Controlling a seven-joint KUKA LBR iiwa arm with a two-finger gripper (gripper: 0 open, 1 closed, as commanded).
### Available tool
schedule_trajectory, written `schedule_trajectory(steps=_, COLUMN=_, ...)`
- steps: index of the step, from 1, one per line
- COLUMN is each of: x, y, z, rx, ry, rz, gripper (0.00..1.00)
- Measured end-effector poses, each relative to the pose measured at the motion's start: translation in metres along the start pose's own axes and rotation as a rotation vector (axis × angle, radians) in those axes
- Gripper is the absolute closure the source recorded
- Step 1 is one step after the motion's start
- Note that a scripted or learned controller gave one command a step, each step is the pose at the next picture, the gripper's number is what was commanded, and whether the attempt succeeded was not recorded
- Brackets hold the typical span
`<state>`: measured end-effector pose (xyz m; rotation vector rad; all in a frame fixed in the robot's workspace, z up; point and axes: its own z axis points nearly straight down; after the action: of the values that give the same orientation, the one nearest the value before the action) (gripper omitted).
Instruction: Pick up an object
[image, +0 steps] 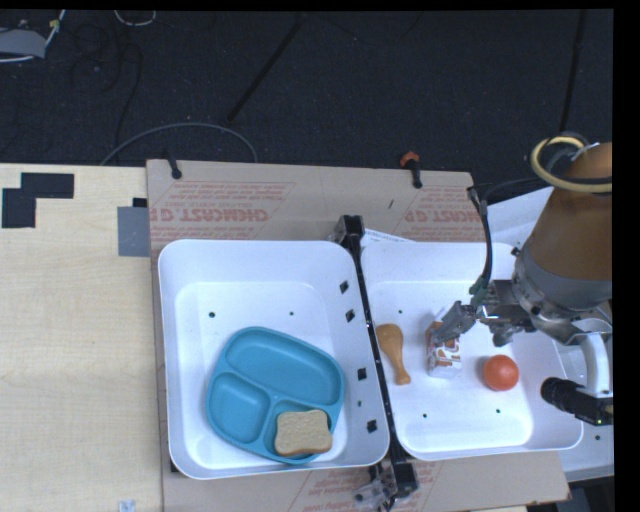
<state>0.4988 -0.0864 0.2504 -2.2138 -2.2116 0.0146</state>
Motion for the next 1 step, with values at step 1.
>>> schedule_trajectory(steps=1, x=-0.0003, y=0.0018, z=-0.006, rx=-0.011, ry=-0.001, rz=-0.002, gripper=0.0)
